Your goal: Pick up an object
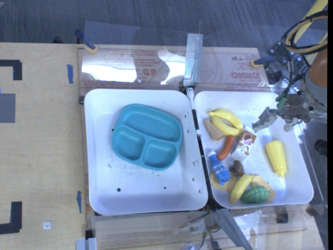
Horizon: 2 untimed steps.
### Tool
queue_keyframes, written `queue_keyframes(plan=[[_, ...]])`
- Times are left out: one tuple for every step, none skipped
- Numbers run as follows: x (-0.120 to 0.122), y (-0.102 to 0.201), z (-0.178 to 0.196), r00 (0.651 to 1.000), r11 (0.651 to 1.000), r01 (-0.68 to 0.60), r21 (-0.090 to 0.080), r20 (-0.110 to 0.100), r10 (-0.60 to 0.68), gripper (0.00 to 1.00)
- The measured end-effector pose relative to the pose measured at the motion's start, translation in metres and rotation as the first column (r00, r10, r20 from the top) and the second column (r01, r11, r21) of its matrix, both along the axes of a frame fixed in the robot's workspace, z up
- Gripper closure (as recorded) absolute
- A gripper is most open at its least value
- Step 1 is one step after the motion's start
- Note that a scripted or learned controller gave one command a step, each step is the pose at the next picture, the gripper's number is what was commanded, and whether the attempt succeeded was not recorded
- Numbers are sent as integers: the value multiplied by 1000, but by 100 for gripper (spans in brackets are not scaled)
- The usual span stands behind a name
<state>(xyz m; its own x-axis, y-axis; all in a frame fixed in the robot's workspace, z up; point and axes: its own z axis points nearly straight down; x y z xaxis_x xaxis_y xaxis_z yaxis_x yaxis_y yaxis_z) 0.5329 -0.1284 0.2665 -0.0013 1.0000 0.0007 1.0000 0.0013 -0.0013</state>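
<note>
Several small toy foods lie in the right bin (307, 189), any of them a candidate for picking up. A yellow bottle (276, 157) lies on its own toward the right side of that bin, narrow end pointing away from the camera. At the bin's upper middle a yellow banana (226, 121) rests across a tan waffle-like piece (212, 129). Just below them an orange carrot-shaped piece (226, 147) lies at a slant, with a small white and red packet (245, 142) touching its right side. Lower down sit a blue figure (218, 170) and a small brown lump (237, 167). Near the front edge a second banana (240, 187) curves beside a green bumpy fruit (255, 194).

The gripper (263, 121) hangs over the upper right part of this bin, between the upper banana and the bottle, touching none of the objects. Nothing sits between its fingers, and I cannot tell whether they are spread or closed. The arm (317, 74) enters from the right, with yellow and black cables looped above it.

Left of a narrow divider, the left bin (99, 191) holds a blue plate (147, 136) with three compartments, lying flat near the centre. Both bins rest on a light wooden bench (39, 139).
</note>
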Motion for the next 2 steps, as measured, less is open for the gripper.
queue_keyframes(plan=[[35,28,-150,999,1000,-27,-10,39,28,0],[50,23,-159,989,990,-143,-19,42,143,0]])
